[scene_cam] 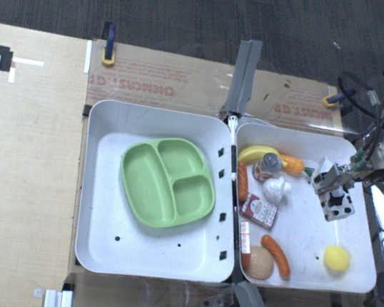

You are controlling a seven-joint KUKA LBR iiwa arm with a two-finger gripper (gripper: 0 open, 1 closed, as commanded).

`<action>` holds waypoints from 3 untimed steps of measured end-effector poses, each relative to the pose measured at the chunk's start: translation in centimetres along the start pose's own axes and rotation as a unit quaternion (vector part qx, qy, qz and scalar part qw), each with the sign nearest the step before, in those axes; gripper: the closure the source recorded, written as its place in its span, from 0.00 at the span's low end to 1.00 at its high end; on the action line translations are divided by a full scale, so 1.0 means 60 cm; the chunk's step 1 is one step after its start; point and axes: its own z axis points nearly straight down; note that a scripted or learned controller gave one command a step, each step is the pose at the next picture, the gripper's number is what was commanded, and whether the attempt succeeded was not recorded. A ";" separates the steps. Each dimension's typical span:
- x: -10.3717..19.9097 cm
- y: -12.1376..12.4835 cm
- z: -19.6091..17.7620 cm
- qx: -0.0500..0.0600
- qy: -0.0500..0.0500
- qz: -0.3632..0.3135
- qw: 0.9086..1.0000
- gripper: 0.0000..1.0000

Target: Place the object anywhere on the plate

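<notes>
Hanging over the right bin (367, 235), the claw (328, 184) sits near the back right part; whether it is open or shut, or has hold of anything, cannot be told. The green plate (167, 181) lies bare in the left bin (93, 227), well apart from the claw. All loose things lie in the right bin: banana (257, 153), carrot (292, 164) and can (268, 165) at the back, a red box (259, 211) mid-left, a bun (259, 262) touching a sausage (276, 256) in front, and a lemon (336, 258) at front right. Both bins stand on the desk (26, 108).
</notes>
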 end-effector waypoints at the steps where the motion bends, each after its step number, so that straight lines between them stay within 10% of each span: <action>1: 0.146 0.082 0.082 0.001 0.000 0.026 1.000 1.00; 2: 0.224 0.159 0.151 0.001 0.000 -0.015 1.000 1.00; 3: 0.223 0.159 0.151 0.001 0.000 -0.015 1.000 0.00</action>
